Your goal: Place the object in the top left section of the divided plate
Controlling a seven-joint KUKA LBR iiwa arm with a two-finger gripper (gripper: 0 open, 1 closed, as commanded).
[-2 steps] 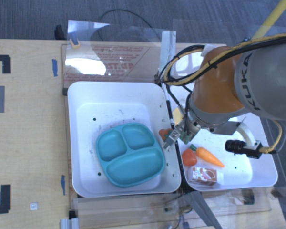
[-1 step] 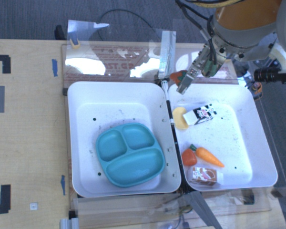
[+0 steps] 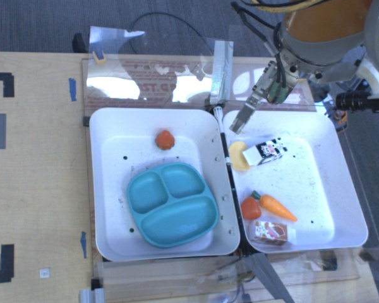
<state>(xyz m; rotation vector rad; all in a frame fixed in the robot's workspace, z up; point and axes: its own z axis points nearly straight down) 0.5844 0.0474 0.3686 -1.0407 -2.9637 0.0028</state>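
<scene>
So, smooth blue divided plate (image 3: 172, 205), small round orange ball (image 3: 165, 140) just above it, gripper (image 3: 240, 120) state unclear, can't tell.

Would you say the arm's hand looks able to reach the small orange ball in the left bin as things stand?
Probably yes. The orange ball lies alone on the left bin's floor, apart from the blue divided plate, with nothing over it. The hand hangs near the wall between the bins, so only that low wall must be crossed.
</scene>
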